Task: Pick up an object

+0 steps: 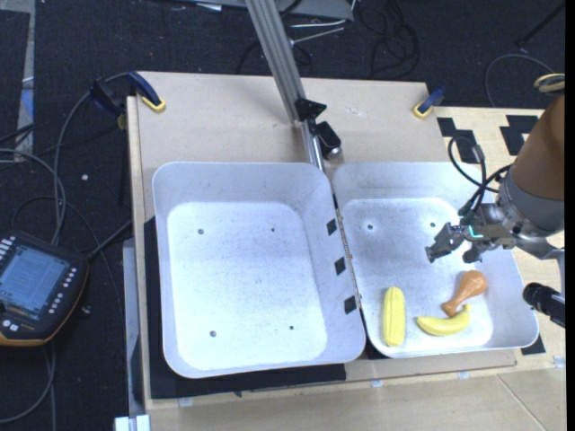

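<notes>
Right now the gripper [455, 242] hangs over the right bin [395, 212], its two dark fingers spread apart with nothing between them, so it is released and empty.

Nearest to it, just below and slightly to the right, lies the orange drumstick-shaped toy [467, 289], thick end up toward the gripper and thin end pointing down. Touching or almost touching that thin end is the banana [443, 325], curved along the bin floor near the front wall. A little further off, below and to the gripper's left, the corn cob [393, 316] lies lengthwise, apart from the other two. Far to the left sits the left bin [171, 205], and beyond it, off the bench, a teach pendant [31, 285] on the floor.

Any of the three toys would serve as the object. The risk, as I judge it, is the crowding: a descent on the drumstick could have a finger land on its rounded head and push it aside, or nudge the banana against the front wall. The smooth curved shapes may also squirt out as the fingers close.
</notes>
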